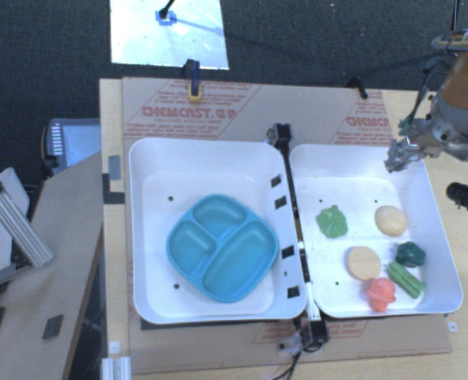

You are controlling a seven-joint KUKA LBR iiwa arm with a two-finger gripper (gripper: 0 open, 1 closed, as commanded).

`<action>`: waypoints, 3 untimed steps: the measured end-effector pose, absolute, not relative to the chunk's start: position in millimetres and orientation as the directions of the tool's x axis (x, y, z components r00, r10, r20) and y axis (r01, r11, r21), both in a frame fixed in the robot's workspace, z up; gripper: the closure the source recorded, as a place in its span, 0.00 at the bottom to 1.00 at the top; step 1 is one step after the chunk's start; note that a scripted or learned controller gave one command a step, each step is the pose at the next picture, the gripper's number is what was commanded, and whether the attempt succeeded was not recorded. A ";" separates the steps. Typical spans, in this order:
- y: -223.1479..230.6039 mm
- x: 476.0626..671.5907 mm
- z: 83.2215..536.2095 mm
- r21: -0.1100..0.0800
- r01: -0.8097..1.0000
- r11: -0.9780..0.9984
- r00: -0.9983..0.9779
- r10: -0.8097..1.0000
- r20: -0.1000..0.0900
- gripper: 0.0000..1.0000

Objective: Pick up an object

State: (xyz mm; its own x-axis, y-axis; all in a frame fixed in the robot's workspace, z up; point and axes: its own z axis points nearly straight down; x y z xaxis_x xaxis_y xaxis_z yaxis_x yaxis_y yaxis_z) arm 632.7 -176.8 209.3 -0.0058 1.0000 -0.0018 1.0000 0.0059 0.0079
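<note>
The right bin point(336, 172) holds several toy foods: a light green leafy piece point(331, 222), a cream egg-shaped piece point(390, 221), a tan round piece point(363, 262), a dark green broccoli-like piece point(410, 253), a green cucumber-like stick point(405, 280) and a red-pink piece point(381, 293). My gripper point(400, 157) hangs over the bin's far right corner, above and behind the cream piece, apart from all the foods. Nothing shows between its fingers.
The left bin point(162, 172) holds a blue divided plate point(222, 247). A black clip strip point(289, 212) runs along the seam between the bins. Brown cardboard point(241, 109) lies under both bins. A grey ramp point(51, 236) stands at the left.
</note>
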 end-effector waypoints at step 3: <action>-59.3 605.2 267.3 0.001 1.000 0.010 -0.010 1.000 0.002 1.00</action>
